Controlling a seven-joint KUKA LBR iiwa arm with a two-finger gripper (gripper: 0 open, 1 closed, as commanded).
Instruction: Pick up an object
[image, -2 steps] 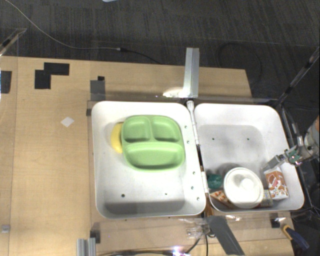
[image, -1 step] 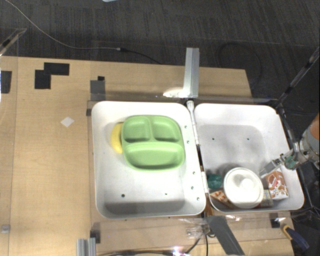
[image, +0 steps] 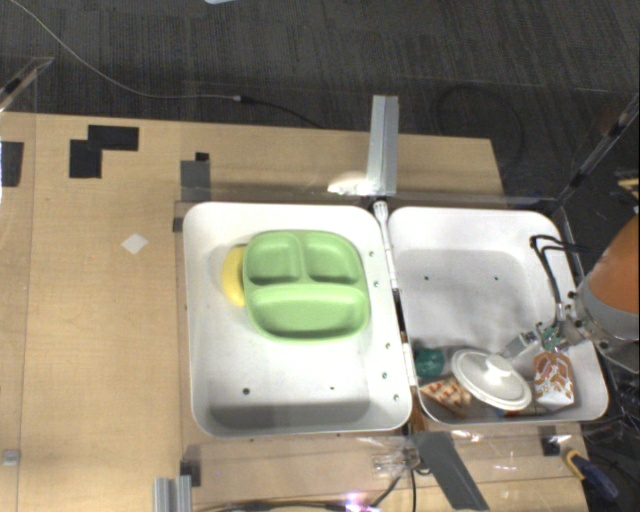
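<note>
The right bin (image: 470, 270) holds a small pile at its front edge. A round white lid-like dish (image: 492, 378) lies there, with a teal object (image: 430, 360) and a brown patterned item (image: 445, 395) to its left. A red and white snack packet (image: 553, 380) lies at the dish's right. My gripper (image: 543, 337) reaches in from the right and hangs just above the packet and the dish's right rim. Nothing can be made out held in it. In the left bin (image: 290, 400), a green divided tray (image: 303, 283) covers part of a yellow object (image: 232, 275).
A grey metal post (image: 383, 150) stands behind the seam between the bins. The arm's orange band (image: 615, 270) sits over the right bin's right wall. A black cable (image: 548, 250) loops along that wall. Bare wooden bench (image: 90, 330) lies to the left.
</note>
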